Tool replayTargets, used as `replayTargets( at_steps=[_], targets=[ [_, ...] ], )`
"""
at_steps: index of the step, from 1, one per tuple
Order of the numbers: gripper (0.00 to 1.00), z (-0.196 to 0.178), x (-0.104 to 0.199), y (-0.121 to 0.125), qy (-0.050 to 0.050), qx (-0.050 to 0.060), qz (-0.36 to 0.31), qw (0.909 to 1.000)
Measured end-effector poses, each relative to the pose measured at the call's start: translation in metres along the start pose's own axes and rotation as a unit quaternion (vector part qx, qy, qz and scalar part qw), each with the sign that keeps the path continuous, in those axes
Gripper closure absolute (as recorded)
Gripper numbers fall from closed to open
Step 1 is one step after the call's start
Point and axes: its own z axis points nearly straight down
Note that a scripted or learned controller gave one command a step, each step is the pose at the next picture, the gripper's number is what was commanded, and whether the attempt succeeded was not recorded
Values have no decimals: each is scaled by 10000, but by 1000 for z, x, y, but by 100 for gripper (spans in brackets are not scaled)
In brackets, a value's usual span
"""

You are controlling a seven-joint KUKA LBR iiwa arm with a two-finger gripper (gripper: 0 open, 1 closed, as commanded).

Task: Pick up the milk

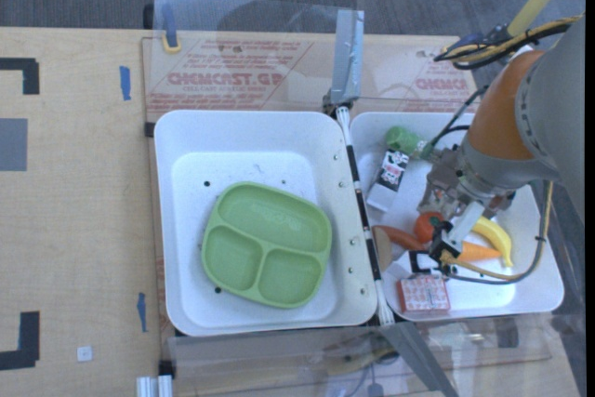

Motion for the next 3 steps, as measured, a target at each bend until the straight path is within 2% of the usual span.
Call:
replayTargets(
  at_steps=[1,2,3],
  targets=[
    [100,-76,103,-27,32,-15,-316,9995],
    [100,-73,145,-82,-1,32,-832,9965],
    [100,-68,166,-179,4,26,-1130,9936]
  ],
)
